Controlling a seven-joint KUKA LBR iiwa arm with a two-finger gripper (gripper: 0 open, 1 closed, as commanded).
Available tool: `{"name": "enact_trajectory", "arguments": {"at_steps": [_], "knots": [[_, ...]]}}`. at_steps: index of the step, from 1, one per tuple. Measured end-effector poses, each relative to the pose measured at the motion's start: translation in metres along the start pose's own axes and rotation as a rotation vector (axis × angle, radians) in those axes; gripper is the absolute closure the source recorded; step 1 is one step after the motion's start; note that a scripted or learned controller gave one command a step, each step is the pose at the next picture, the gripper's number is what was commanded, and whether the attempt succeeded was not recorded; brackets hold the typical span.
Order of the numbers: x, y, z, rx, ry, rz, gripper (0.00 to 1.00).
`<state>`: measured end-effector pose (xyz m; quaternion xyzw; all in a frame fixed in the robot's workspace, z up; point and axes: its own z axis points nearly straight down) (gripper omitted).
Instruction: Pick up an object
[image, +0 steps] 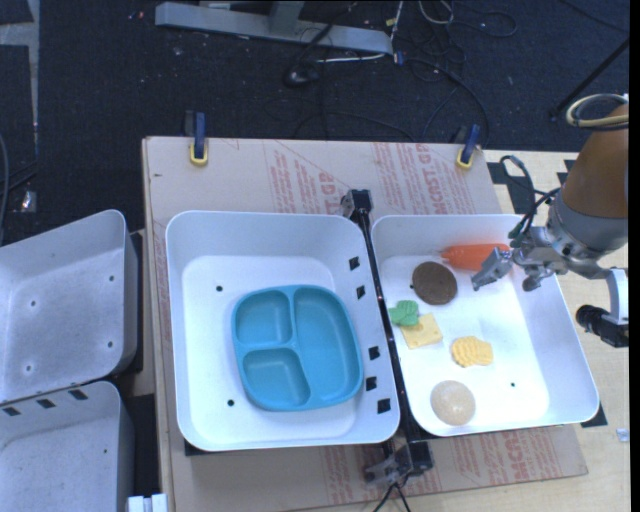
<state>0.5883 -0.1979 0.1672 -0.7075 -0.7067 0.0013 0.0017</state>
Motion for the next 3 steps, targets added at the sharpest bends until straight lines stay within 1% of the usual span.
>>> {"name": "enact_trajectory", "arguments": {"at_steps": [1, 2, 3], "knots": [[0.005, 0.002, 0.044, -0.002, 0.0, -0.002, 0.0], [0.005, 0.003, 0.031, -0.007, -0.002, -0.002, 1.0], [0.006, 0.002, -0.012, -0.009, -0.002, -0.003, 1.0]]}}
